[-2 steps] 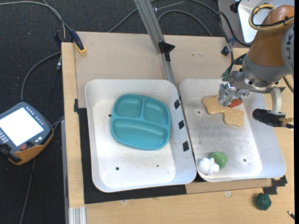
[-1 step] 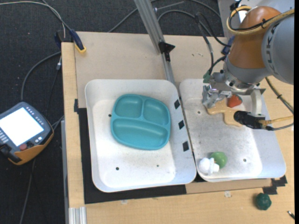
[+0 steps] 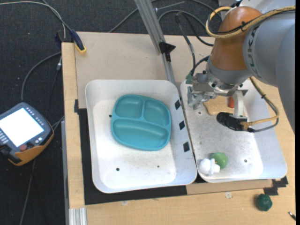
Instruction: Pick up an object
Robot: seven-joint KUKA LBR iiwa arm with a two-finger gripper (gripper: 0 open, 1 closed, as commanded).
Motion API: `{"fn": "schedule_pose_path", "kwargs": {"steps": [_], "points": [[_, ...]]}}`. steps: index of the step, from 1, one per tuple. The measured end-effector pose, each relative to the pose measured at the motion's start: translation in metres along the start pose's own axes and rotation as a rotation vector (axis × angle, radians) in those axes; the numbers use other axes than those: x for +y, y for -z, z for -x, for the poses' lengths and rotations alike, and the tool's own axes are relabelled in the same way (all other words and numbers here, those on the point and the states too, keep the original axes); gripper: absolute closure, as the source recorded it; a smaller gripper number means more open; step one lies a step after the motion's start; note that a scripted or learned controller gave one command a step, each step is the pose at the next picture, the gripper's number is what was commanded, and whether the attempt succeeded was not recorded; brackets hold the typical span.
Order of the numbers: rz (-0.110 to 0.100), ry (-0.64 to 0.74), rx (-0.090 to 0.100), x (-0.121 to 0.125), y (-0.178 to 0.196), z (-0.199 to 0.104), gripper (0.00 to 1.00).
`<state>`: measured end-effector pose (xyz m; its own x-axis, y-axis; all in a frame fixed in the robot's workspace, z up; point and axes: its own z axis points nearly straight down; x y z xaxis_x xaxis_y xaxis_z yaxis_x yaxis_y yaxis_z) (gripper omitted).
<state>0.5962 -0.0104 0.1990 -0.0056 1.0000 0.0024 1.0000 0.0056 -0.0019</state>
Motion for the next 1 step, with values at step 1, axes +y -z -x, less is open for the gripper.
{"fn": "schedule_pose_path", "kwargs": {"steps": [1], "points": [[0.005, 0.000, 0.000, 0.0087, 0.0171, -0.0505, 1.00]]}}
